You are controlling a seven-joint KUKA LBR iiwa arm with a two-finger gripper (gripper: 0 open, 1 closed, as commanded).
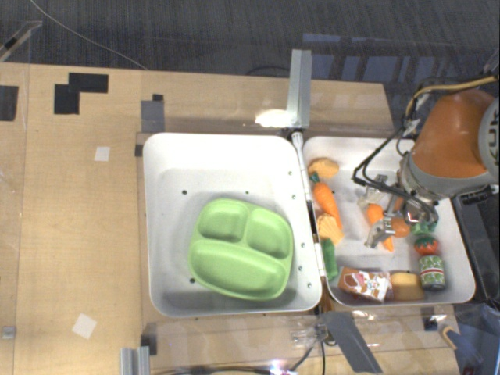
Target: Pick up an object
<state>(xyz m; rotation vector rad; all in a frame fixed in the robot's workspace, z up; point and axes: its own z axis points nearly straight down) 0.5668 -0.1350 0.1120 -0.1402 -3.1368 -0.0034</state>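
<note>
My gripper (383,231) hangs low over the middle of the right bin (461,287), below the grey arm with its orange band (451,135). Two small orange pieces lie right by it, one to its upper left (376,212) and one to its right (401,226); I cannot tell whether either is held. Along the bin's left wall lie a bread roll (323,166), a carrot (325,200), a yellow-orange piece (330,225) and a green piece (329,258). At the front are a red box (365,283), a yellow block (404,285) and a small bottle (430,268).
The left bin (168,170) holds a green divided plate (242,248) in its front half. A metal post (299,88) stands behind the seam between the bins. Cables loop from the arm over the right bin's back part.
</note>
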